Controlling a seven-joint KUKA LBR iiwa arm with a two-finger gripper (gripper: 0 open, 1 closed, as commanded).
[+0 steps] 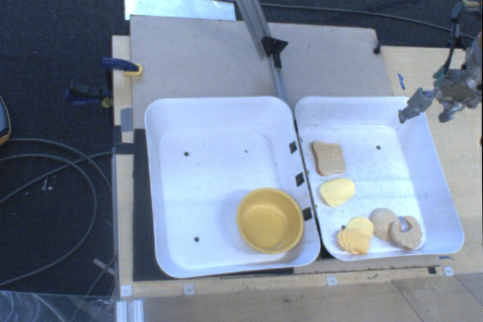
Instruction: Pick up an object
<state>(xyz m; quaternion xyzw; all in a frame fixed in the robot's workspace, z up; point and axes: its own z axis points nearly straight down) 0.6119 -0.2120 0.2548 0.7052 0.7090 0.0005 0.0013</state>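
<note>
**Pincer parked over the right bin's far corner, nothing picked yet**

So here's the setup from where I'm standing. Two white bins sit side by side on the tabletop [226,56]. The left bin [181,124] has just a yellow bowl [270,219], sitting upright near its near right corner, close to the seam between the bins. My guess is it's there as one big, easy target.

The right bin [407,154] has the small stuff, all bunched toward its near half: a toast-looking slice [329,157] by the seam, a pale yellow piece [336,191] just below it, then along the near edge a ridged yellow piece [355,237] and a couple of tan round pieces [398,228] touching each other. Looks like play food, scattered loosely so there's room to come down between most of them. The tan pair is the awkward one, I'd say.

The arm comes in from the right edge of the tabletop, and the pincer [432,108] hangs over the far right corner of the right bin, well apart from every piece. Its two fingers are spread apart with nothing between them, tips angled down and toward the bin. To me it reads as a hover before choosing something; any of the pieces could be the pick, and all of them are lying in the bins untouched.
</note>
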